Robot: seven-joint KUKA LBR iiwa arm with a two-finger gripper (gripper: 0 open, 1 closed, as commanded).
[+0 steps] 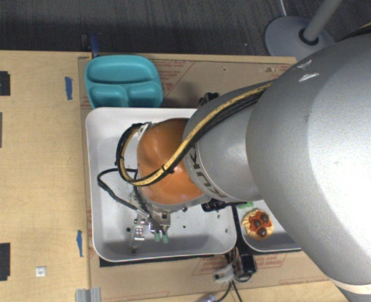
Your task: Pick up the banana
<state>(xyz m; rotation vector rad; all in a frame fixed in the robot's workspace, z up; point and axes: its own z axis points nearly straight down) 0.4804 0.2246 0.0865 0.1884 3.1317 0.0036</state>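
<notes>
Banana's place I cannot tell from where I stand; the arm may be hiding it. Beyond the far left corner of the left bin (97,168) sits a teal tray (123,80). Low over that bin's near side hangs the gripper (148,228), and whether it is open or closed I cannot tell. Above it comes the orange band (163,162), then the grey arm (311,168) reaching in from the right. A small pizza-like toy (258,223) lies in the right bin (267,245)
</notes>
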